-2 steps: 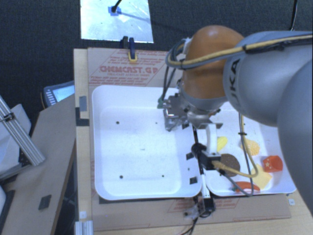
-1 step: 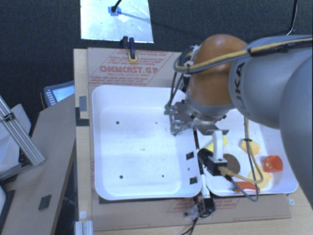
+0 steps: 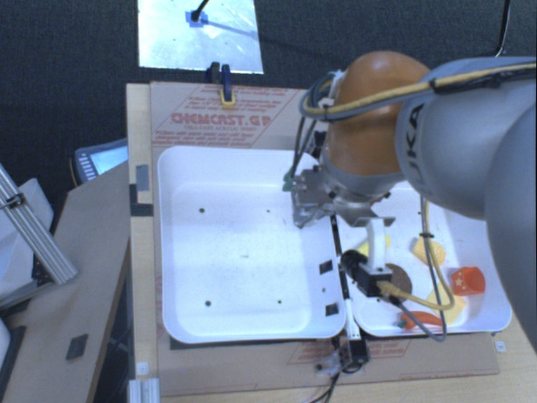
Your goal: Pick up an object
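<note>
Poises gripper over the right bin's left rim; cannot tell whether wide or narrow. Inside that bin: red piece, yellow slice, brown disc.

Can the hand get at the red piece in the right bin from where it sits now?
Probably yes. The red piece lies uncovered near the right bin's right wall; a yellow piece lies close beside it. The hand hangs over the bins' shared edge, so it must shift across.

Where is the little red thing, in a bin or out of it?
In. The red object lies on the white floor of the right-hand bin, inside its rim, beside yellow pieces.
</note>
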Controlling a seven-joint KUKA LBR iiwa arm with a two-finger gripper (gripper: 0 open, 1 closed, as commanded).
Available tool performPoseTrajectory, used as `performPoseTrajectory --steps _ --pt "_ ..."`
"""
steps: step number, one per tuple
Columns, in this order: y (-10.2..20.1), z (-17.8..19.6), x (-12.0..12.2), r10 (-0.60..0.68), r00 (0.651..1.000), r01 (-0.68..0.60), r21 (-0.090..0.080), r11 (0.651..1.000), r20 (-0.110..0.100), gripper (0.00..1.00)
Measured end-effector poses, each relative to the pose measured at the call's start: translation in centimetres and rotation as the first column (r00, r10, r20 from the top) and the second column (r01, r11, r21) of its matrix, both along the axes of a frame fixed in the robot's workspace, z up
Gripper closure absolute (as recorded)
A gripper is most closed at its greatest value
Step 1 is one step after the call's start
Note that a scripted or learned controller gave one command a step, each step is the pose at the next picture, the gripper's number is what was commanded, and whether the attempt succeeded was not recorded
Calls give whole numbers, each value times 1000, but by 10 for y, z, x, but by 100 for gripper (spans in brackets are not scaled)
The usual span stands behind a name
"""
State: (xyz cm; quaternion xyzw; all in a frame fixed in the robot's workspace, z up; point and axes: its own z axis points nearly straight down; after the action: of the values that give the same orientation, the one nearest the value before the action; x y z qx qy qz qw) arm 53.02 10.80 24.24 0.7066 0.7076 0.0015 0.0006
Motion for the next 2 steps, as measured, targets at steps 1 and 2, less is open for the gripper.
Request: performPoseTrajectory --steps 1,2 --pt "0 11 1 1 1000 -1 1 1000 2 100" --pt "0 21 1 2 1000 -2 2 1000 2 100"
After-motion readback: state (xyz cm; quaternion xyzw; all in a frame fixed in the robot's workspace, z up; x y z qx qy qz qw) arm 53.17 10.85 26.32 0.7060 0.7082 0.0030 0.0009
